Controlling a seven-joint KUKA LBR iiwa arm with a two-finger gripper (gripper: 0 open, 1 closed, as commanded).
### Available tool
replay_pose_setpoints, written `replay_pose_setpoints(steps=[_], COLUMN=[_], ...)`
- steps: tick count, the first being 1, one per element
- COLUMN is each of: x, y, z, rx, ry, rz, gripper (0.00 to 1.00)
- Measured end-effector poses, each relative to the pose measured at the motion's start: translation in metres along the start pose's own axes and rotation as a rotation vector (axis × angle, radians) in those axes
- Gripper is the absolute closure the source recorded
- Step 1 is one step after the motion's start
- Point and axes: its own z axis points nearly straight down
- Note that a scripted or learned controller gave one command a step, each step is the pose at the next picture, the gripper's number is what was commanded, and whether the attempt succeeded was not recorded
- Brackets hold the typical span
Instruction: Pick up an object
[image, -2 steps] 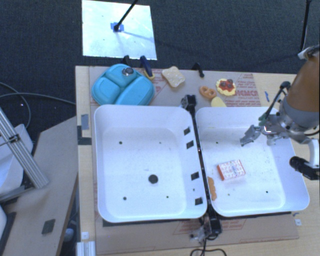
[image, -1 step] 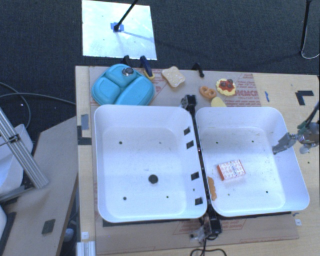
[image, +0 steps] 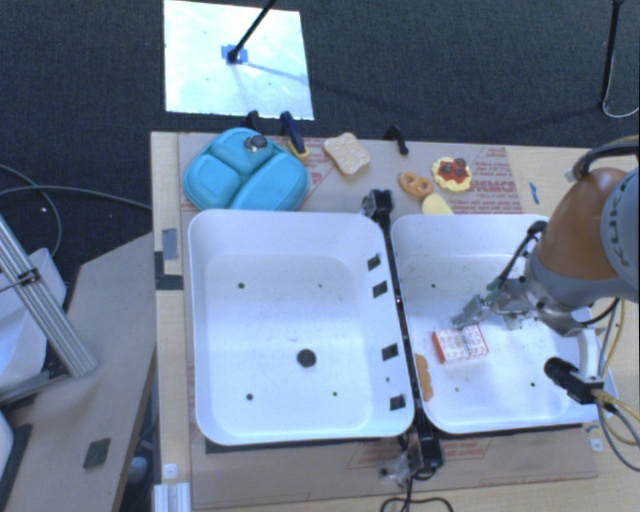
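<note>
While the gripper (image: 478, 310) hovers low in the right bin (image: 455, 240), its grip state unclear, a red-white box (image: 460, 345) lies just below; left bin (image: 260, 230) beside.

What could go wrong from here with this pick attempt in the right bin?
The gripper sits beside the small red-and-white box, not over it, so closing may catch nothing. The box lies flat, so the fingers might skid it along the right bin floor. The orange piece hugs the wall, awkward to reach.

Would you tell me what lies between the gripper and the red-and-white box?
Nothing: in the camera view, the gripper hangs just above-left of the box, bare bin floor between.
</note>
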Motion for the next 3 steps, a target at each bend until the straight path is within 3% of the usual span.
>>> replay_pose_setpoints(steps=[1,2,3], x=[0.068,0.007,0.193], y=[0.037,0.099,0.101], z=[-0.011,-0.036,-0.090], rx=[-0.007,-0.013,-0.010], ry=[-0.002,-0.010,0.000], rz=[-0.004,0.006,-0.010], gripper=[0.00,0.00,0.00])
